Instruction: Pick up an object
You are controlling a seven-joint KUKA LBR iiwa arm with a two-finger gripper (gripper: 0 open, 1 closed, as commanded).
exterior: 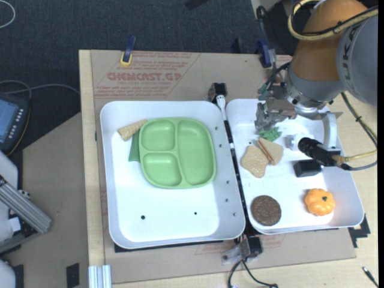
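My gripper (pixel 267 123) hangs low over the back left part of the right bin (pixel 351 188). Just under its tip lies a small green leafy piece (pixel 272 134), and I cannot see whether it is touching it. In front of that a tan bread slice (pixel 254 161) leans against a sandwich piece (pixel 271 150). A round brown patty (pixel 265 210) sits near the bin's front edge. An orange pumpkin (pixel 319 201) rests at the front right.
The left bin (pixel 162 218) holds a green divided plate (pixel 177 152) lying on a darker green sheet (pixel 134 150). A tan cracker-like piece (pixel 130 130) lies at its back left. The arm's orange band (pixel 327 35) rises at the right.
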